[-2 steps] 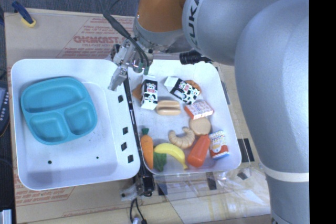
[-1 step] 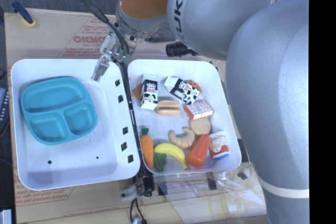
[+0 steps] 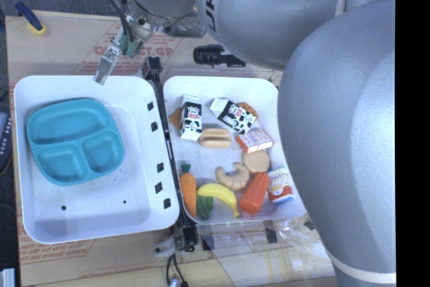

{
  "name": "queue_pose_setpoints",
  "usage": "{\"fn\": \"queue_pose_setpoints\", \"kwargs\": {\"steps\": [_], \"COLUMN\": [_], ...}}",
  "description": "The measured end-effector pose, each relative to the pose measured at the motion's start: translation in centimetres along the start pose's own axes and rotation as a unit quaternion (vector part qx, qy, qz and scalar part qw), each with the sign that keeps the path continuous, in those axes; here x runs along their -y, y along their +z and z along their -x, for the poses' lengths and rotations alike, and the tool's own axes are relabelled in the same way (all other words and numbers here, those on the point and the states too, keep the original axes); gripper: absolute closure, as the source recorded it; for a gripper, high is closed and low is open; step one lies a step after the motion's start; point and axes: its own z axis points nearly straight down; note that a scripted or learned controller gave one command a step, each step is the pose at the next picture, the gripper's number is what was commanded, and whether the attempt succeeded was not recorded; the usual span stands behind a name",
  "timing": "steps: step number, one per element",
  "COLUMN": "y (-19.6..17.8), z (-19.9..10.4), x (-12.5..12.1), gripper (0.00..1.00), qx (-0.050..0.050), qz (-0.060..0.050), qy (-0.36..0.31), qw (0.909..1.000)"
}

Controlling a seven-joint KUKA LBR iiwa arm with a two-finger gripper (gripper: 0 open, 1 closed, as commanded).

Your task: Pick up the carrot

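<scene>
Lying at the left edge of the right bin (image 3: 282,212), beside one banana (image 3: 219,195), one carrot (image 3: 188,192) awaits pickup. Gripper (image 3: 111,60) hangs above the left bin's (image 3: 40,228) far rim, holding nothing; its opening cannot be told. Approach stage: next, travel across and descend. One blue tray (image 3: 72,139), two milk cartons (image 3: 191,120).
</scene>
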Motion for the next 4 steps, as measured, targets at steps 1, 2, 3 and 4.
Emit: {"fn": "queue_pose_setpoints", "kwargs": {"steps": [1,2,3,4], "y": [-0.3,2.0,0.8,-15.0], "z": [-1.1,-2.0,-2.1,-1.2], "x": [-3.2,-4.0,-4.3,1.0], "gripper": [0.0,0.0,1.0,1.0], "qx": [0.0,-0.002,0.0,0.005], "qz": [-0.001,-0.004,-0.002,0.005], "qy": [0.056,0.072,0.067,0.04], "qw": [0.9984,0.9974,0.9977,0.9992]}}
